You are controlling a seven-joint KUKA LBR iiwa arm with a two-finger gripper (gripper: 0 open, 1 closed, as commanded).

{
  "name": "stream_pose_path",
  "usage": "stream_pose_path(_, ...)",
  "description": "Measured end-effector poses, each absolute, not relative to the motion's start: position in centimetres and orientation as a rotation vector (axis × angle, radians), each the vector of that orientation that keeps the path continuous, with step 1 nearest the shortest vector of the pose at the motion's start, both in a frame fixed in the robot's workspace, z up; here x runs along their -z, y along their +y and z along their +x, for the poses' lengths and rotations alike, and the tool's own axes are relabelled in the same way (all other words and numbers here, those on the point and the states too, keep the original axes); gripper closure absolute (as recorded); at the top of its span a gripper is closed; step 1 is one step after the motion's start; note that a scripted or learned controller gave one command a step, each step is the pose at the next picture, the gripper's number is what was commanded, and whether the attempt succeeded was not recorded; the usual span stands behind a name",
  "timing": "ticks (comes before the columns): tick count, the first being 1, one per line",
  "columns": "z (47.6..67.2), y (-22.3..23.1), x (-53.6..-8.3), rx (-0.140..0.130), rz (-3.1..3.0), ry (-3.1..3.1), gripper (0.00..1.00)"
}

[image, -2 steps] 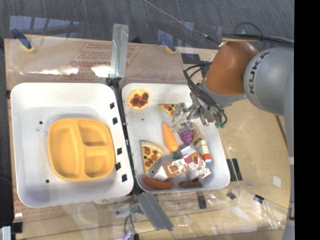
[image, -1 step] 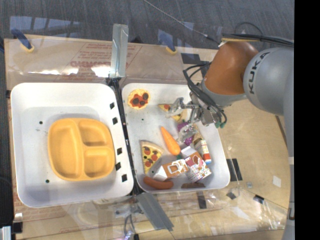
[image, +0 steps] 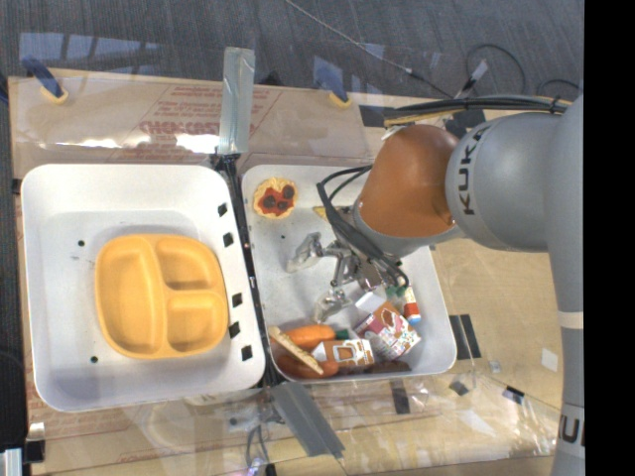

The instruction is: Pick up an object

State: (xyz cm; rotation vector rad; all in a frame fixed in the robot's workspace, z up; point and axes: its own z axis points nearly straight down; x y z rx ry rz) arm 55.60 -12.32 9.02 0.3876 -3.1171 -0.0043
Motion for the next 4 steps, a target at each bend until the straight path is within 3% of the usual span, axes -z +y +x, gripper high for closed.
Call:
stream_pose_path(1, 63.4, -13.8, -14.8, 0.001, 0.583, -3.088, 0.00)
stream_pose_path(2, 55.5, -15.9, -8.9, 0.005, 0.386, -3.111, 0.00)
stream_pose_path(3, 55.6, -15.6, -9.7, 0.008, 0.398, -3.107, 1.00)
stream_pose_path(4, 58.8, -21.0, -17.8, 0.002, 1.224, -2.894, 1.00)
